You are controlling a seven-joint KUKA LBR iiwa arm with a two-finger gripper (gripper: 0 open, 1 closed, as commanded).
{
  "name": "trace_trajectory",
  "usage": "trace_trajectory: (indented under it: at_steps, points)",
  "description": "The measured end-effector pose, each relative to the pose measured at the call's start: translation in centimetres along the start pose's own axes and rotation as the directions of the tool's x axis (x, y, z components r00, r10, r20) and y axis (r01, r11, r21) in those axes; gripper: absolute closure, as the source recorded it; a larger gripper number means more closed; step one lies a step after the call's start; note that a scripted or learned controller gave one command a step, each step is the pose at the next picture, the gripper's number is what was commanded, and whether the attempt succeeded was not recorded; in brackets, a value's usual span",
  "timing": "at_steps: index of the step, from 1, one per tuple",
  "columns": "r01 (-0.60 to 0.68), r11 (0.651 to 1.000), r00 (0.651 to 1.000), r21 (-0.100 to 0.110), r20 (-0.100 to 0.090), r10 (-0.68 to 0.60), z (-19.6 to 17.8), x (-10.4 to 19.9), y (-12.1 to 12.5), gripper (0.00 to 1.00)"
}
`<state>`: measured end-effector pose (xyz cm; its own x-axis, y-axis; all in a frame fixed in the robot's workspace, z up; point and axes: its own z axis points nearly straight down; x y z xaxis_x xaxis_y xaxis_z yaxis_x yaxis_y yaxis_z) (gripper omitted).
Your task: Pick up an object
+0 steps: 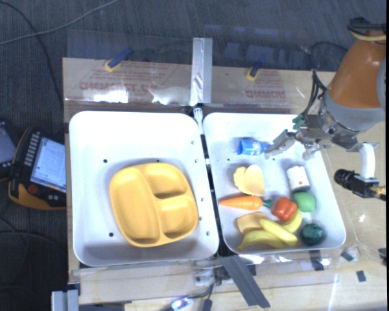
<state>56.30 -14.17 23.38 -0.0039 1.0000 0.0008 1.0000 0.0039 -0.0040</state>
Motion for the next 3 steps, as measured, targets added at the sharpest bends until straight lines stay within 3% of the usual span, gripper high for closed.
trace_trajectory:
  at_steps: [1, 2, 3]
  points:
    - [-0.031, 1.000, 1.000, -0.001, 0.000, 0.031, 14.2, 1.9, 1.6, 0.00]
    - [-0.032, 0.999, 0.999, 0.001, -0.001, 0.032, 13.4, 1.8, 1.6, 1.00]
    - [0.066, 0.998, 0.998, 0.000, 0.002, -0.066, 5.2, 9.7, 6.5, 1.00]
